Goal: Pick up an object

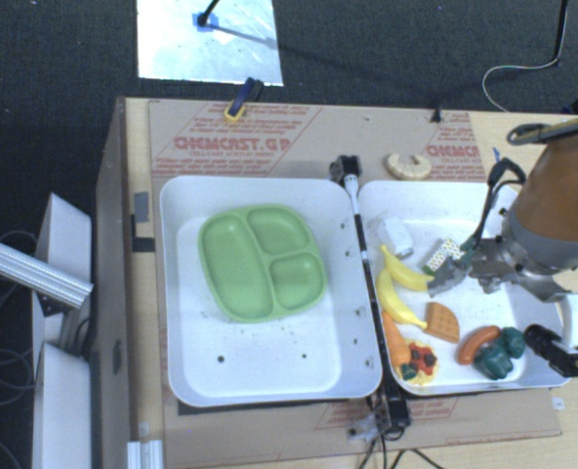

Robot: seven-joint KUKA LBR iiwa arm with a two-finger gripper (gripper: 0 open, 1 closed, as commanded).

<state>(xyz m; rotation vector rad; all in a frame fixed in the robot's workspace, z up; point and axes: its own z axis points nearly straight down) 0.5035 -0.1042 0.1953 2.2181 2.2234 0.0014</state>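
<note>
"CHEMCAST GP" is printed in red on the bench sheet (232, 143). The arm (560, 203) reaches over the right bin's (484, 198) right edge; its gripper (452, 274) hangs beside the bananas (402, 281) mid-bin, fingers' state unclear.

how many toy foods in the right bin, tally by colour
yellow: 2, banana and banana
orange: 2, carrot and waffle
orange-red: 1, sausage
green: 1, broccoli-like piece
red and dark: 1, berry cluster
total: 7
</note>
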